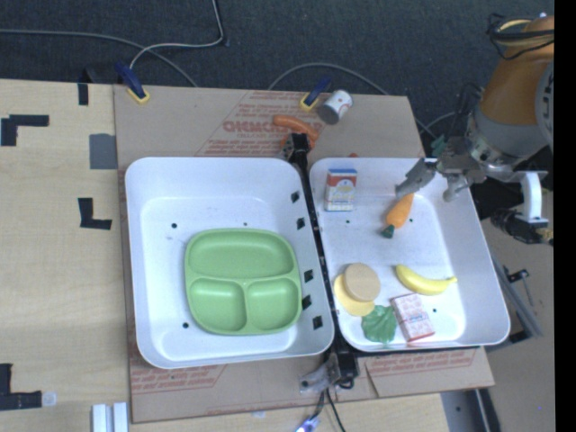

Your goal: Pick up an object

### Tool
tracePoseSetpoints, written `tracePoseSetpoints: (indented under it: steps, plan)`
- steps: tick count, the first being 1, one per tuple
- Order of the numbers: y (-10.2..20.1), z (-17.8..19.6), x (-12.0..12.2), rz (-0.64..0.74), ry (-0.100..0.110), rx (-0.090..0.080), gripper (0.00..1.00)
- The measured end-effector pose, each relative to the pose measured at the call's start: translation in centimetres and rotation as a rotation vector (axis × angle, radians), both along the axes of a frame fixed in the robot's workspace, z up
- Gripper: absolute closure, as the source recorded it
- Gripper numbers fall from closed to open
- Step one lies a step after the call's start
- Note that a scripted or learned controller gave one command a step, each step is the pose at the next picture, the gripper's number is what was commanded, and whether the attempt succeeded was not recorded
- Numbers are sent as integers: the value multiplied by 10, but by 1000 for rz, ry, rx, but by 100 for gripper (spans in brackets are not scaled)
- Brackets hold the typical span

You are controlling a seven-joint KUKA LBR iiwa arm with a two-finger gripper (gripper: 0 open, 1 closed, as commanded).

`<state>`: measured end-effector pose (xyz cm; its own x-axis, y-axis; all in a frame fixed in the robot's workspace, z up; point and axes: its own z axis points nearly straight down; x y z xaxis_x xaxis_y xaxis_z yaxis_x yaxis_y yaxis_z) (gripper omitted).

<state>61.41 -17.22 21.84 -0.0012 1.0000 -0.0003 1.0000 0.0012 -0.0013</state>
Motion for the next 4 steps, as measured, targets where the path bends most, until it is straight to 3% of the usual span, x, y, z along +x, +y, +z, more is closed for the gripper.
tracePoseSetpoints:
  steps: [1,2,3,4]
  plan:
    - [-1,-131,24,2,-5,-1,0]
    - [-1,-122,24,2,-3,-4,100]
    - [72,-50,55,1,-2,1,100]
    - [128,-20,12,2,0,1,100]
